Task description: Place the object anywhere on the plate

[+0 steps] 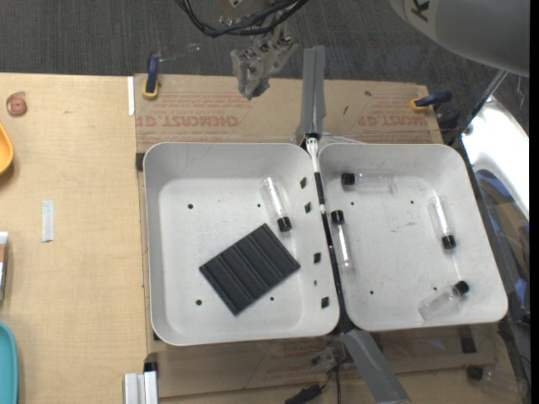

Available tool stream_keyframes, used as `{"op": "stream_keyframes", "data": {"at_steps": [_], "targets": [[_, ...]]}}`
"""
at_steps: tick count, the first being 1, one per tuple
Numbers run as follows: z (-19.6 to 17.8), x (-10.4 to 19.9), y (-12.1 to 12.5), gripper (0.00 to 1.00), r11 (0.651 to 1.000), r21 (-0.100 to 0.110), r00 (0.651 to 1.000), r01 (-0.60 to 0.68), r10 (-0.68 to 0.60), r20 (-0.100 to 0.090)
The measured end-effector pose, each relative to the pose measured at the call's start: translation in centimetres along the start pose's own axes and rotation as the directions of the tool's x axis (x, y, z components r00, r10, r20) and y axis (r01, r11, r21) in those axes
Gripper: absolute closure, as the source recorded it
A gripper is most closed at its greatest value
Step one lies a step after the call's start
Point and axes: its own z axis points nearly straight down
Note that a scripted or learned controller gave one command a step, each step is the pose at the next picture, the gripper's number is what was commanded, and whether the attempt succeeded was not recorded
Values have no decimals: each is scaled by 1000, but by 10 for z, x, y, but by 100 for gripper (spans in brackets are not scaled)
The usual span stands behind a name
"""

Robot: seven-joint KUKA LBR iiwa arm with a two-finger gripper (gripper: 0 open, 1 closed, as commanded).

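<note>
1. First, the near edge: the bench (67, 310) is pale wood. To the left of the plate (249, 268), a teal thing (7, 364) is cut off by the frame's edge.
2. The plate is a dark, ribbed, rectangular slab. It lies flat and askew on the floor of the left bin (168, 251), toward that bin's near right.
3. Just beyond the plate, apart from it, lies a tube (275, 202). It is clear with a black cap, and the cap end points toward the plate.
4. To the right of the plate, the right bin (396, 251) holds four more such tubes, scattered and well apart. Their clear bodies are hard to make out against the white.
5. Beyond the plate, printed cardboard (202, 112) lies under both bins, and two clamps hold it at its far corners.
6. Farther still there is dark floor. Here the gripper (263, 64) hangs under loose cables, well beyond the plate and holding nothing I can see. It is too small and blurred to tell whether it is open or closed.
7. The arm (472, 11) is cut off at the top right.
</note>
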Motion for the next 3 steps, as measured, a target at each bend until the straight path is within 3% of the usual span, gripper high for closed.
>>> {"op": "stream_keyframes", "data": {"at_steps": [1,2,3], "targets": [[0,0,0,100,913,-1,913,409,-409,1],[0,49,23,100,777,-2,777,630,-630,2],[1,0,0,100,652,-1,652,758,-758,3]]}}
